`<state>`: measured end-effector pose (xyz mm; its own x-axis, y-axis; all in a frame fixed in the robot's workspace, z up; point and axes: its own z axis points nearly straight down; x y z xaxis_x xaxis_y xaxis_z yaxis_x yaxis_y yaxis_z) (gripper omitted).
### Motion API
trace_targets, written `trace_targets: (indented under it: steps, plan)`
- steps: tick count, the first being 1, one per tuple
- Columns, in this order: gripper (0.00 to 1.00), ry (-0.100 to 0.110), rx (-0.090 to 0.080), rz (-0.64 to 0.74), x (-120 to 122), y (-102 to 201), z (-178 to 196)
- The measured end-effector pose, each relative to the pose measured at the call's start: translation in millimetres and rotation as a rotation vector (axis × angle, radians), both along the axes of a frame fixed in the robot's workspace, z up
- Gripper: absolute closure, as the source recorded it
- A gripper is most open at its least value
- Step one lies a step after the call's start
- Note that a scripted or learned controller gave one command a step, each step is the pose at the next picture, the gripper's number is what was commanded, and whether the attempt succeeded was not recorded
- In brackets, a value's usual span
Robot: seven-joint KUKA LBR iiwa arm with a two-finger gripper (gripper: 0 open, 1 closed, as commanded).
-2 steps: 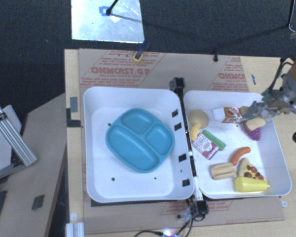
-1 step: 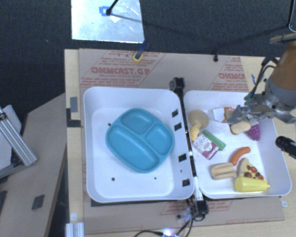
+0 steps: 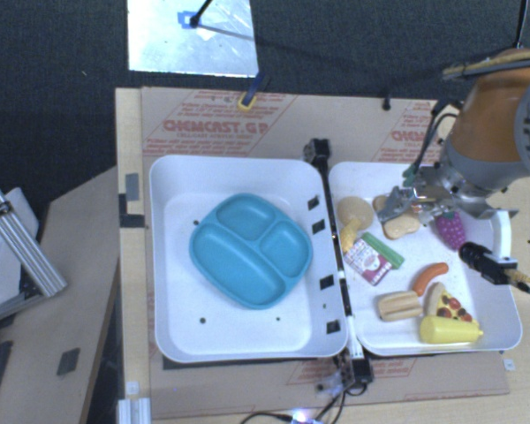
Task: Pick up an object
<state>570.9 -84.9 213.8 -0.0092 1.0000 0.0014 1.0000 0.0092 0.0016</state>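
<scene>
i've got the gripper (image 3: 405, 200) down in the right bin (image 3: 512, 325), near its far edge, right over a tan bread-looking piece (image 3: 401, 226) and beside a roundish beige item (image 3: 354, 210) (potato maybe). can't tell from this angle what the gripper is doing at the tip, too much metal and cable in the way, so i won't call it a grasp. the target, if it's that tan piece, sits on the bin floor just under the tool.

risks as i see them: stuff is packed tight at that far edge. purple grapes (image 3: 450, 230) lie just beside the tan piece on the arm side, so a descent slightly off could nudge them or pinch two things at once. the tan piece looks flat and low, prob easy to skid off instead of lifting. the banana (image 3: 349, 236) and pink-white packet (image 3: 367, 261) with the green strip (image 3: 384, 250) sit close toward the divider. the left bin (image 3: 172, 325) with the blue divided plate (image 3: 250, 250) is well apart, no worry there. hot dog (image 3: 430, 277), bun (image 3: 398, 306), pizza slice (image 3: 447, 306) and yellow piece (image 3: 448, 329) are at the near edge.
</scene>
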Motion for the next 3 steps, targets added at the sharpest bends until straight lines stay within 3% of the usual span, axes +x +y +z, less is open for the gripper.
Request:
trace_targets:
  steps: [2,3]
  plan:
    - [1.00,0.000,0.001,0.001,0.3,110.3,-4.4]
    - [1.00,0.001,0.001,0.001,-14.5,160.1,0.4]
